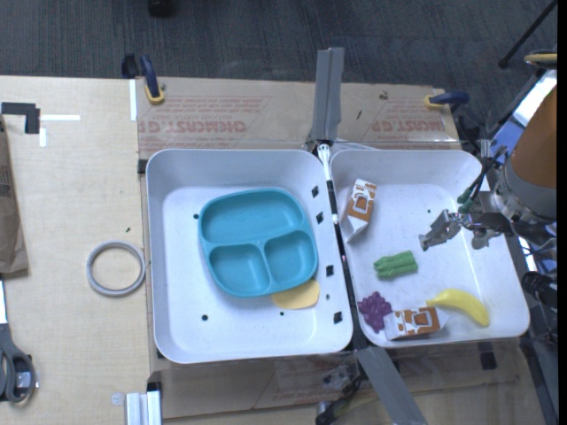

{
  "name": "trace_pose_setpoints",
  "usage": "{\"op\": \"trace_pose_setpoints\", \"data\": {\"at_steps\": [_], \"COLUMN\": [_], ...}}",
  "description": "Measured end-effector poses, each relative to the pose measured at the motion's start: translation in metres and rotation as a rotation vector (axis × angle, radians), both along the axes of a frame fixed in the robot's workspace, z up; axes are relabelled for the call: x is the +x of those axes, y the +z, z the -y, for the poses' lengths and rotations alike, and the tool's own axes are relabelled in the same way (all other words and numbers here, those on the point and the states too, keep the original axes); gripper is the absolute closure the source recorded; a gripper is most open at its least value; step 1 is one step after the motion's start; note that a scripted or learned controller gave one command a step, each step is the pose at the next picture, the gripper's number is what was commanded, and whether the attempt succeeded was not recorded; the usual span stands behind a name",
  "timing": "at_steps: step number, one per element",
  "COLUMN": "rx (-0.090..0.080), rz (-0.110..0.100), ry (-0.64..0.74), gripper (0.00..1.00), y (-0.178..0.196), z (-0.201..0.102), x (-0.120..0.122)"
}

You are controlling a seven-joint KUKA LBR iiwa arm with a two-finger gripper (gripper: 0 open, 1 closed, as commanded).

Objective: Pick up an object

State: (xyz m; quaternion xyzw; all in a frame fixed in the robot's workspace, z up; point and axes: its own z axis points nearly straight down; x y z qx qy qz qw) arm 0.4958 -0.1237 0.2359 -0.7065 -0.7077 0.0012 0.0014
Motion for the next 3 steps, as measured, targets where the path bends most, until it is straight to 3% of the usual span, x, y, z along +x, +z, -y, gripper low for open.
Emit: {"op": "trace_pose_setpoints", "data": {"at_steps": [1, 2, 3], "rx": [0.001, 0.002, 0.0], "rz": [0.0, 0.001, 0.004], "ry": [0.153, 0.481, 0.559], "gripper": [0.0, 0.0, 0.0], "y": [-0.082, -0.122, -0.144], "z": [-0.026, -0.012, 0.01], "x": [-0.019, 0.01, 0.044]}}
